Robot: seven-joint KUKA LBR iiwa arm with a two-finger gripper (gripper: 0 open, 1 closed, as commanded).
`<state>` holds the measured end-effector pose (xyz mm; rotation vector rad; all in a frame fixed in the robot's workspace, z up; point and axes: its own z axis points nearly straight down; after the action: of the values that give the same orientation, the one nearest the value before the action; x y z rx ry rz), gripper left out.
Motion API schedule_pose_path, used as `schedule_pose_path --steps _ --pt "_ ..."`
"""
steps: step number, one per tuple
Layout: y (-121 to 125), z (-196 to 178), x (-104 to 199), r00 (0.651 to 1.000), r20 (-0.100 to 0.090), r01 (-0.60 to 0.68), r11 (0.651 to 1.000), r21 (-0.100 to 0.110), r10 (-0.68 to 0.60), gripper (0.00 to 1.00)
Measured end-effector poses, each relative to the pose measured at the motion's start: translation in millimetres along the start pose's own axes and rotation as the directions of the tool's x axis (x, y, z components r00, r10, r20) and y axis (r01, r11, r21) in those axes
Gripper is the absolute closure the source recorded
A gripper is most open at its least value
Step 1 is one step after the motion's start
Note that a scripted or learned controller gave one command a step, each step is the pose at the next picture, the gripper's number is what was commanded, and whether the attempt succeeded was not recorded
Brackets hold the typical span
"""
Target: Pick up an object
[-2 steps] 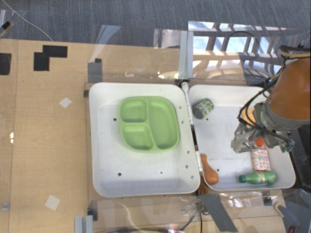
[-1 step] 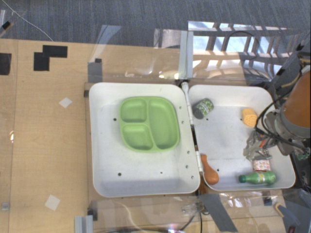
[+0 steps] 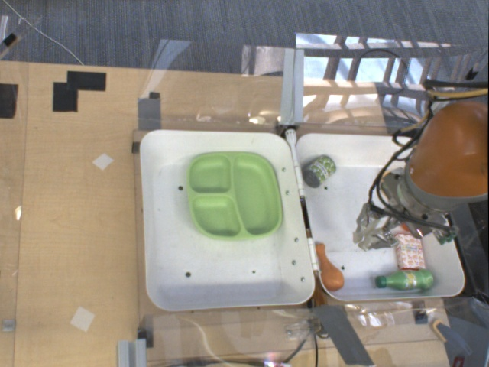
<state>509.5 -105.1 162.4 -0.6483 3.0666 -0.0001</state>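
Note:
In the right bin (image 3: 348, 205) lie several objects. A small green-grey can (image 3: 319, 170) rests on its side near the far left corner. An orange, pear-shaped piece (image 3: 329, 270) sits at the near left edge by the divider. Along the near wall lies a green bottle (image 3: 405, 281). Just beyond it is a red-and-white packet (image 3: 410, 251). My gripper (image 3: 374, 232) hangs low over the bin floor, immediately left of the packet and above the bottle. The orange-banded wrist (image 3: 451, 159) hides the bin's right side.
The left bin (image 3: 164, 205) holds a light green divided plate (image 3: 233, 195) at its middle. A raised divider (image 3: 299, 197) separates the two bins. Cables and metal framing (image 3: 359, 60) stand behind the right bin. The wooden bench (image 3: 69, 205) stretches to the left.

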Motion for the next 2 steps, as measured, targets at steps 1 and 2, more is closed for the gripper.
schedule_pose_path --steps 1,2 --pt "-26.1 -34.1 10.1 0.992 0.002 -0.126 0.992 0.003 0.126 1.00" --pt "-78.5 -23.4 35.5 0.996 -0.001 -0.092 0.996 0.004 0.092 1.00"
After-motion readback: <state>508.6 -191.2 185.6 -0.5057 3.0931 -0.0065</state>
